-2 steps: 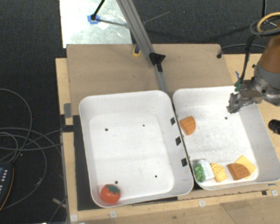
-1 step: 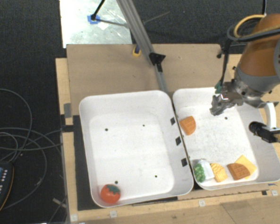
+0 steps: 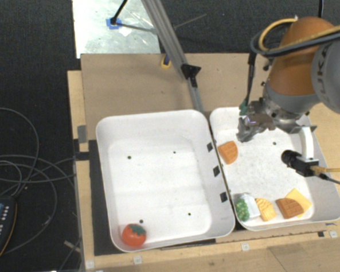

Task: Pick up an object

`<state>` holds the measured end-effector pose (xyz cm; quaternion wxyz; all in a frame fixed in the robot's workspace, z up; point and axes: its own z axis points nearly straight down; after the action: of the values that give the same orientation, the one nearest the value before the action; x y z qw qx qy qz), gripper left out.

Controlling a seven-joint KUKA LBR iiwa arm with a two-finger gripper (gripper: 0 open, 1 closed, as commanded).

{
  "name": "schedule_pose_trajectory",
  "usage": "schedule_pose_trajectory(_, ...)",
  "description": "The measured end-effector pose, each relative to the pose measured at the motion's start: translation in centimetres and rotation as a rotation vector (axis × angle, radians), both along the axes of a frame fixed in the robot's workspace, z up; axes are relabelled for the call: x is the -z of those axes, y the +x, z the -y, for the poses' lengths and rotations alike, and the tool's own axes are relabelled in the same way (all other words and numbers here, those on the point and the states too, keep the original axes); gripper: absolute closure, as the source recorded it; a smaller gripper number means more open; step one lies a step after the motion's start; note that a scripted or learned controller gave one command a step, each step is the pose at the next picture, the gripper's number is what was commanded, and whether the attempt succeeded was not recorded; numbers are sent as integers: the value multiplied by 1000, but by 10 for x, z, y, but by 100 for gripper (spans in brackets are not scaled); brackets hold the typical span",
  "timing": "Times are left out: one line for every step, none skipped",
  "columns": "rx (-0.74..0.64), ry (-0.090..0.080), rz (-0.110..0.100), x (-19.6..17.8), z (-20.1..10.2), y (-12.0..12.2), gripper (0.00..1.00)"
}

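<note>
Tomato (image 3: 133, 235) in left bin (image 3: 152, 123); four foods in right bin (image 3: 329, 206).

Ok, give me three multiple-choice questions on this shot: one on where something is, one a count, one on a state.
1. Where is the tomato?
A. left bin, near corner
B. right bin
C. on the bench

2. How many things lie in the right bin?
A. one
B. two
C. four or more

3. How is the claw placed?
A. above the right bin
B. above the left bin
C. resting on the tomato

Answers: 1 A, it sits in the left bin's near corner; 2 C, one orange piece plus a cluster along the near wall; 3 A, it hangs above the right bin's far part.
</note>
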<state>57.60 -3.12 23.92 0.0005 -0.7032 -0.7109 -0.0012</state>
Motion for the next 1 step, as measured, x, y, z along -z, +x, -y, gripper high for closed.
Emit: schedule_pose_trajectory(1,0,0,4,-44,2,100)
